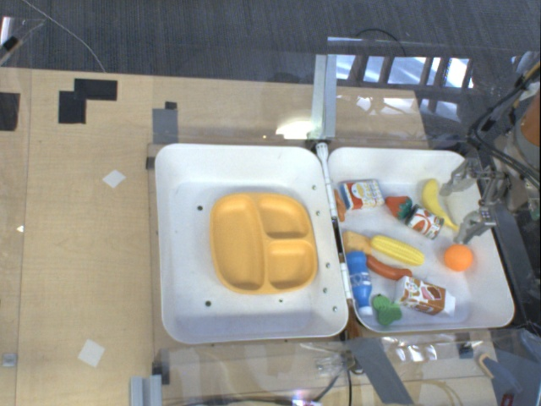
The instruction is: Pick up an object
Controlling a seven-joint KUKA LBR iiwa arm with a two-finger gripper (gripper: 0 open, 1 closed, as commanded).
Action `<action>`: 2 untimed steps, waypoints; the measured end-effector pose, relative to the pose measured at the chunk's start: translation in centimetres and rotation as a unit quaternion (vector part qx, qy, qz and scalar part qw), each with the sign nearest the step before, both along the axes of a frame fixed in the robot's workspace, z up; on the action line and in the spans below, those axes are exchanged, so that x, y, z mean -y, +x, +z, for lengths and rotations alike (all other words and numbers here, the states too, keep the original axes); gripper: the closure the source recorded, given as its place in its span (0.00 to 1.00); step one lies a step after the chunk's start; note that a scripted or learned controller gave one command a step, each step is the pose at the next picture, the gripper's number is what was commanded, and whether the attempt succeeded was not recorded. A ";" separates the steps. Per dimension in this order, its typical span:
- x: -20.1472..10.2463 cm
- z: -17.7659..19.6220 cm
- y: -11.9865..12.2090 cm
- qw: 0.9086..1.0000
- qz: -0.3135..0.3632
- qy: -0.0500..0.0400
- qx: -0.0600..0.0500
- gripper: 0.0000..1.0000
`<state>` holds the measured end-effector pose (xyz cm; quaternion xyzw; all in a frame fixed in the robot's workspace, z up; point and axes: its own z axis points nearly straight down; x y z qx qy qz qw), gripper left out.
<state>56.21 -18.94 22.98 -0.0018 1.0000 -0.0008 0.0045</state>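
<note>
Orange ball (458, 258) sits in right bin (499, 311), near its right wall, untouched. Gripper (470, 203) hovers just above-right of the ball, fingers apart, nothing between them. Banana (434, 201) just left of the gripper, corn cob (397, 249) left of the ball. Yellow divided tray (263, 242) in left bin (182, 252)

Pincer (470, 200) spread wide, empty
</note>
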 end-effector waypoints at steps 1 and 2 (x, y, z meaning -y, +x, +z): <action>-0.6 -13.2 2.8 0.998 -0.066 0.000 0.002 0.00; -4.5 -14.2 8.3 0.980 -0.201 0.003 0.002 0.00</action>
